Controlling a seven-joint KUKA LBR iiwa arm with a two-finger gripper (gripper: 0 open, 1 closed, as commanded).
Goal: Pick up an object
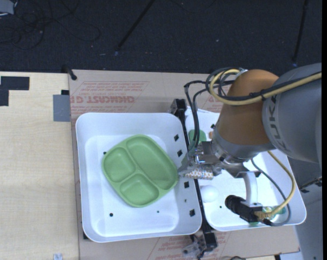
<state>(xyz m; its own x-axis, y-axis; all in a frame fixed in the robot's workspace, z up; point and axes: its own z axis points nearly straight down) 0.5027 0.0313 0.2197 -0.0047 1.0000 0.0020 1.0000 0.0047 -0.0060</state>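
Cardboard (168,248) lies under both bins at the near edge of the bench. In the bin on the view's right (228,221), a small white round thing (209,193) sits close to the wall it shares with the other bin. Just beyond it, the gripper (198,166) hangs low over the seam between the bins, right beside the rim of the green divided plate (139,169). Whether the gripper is parted or closed cannot be told. The plate lies flat in the left-hand bin (93,199). Farther back, a small green thing (193,137) lies in the right-hand bin by the divider, partly hidden by the grey and orange arm (250,118).
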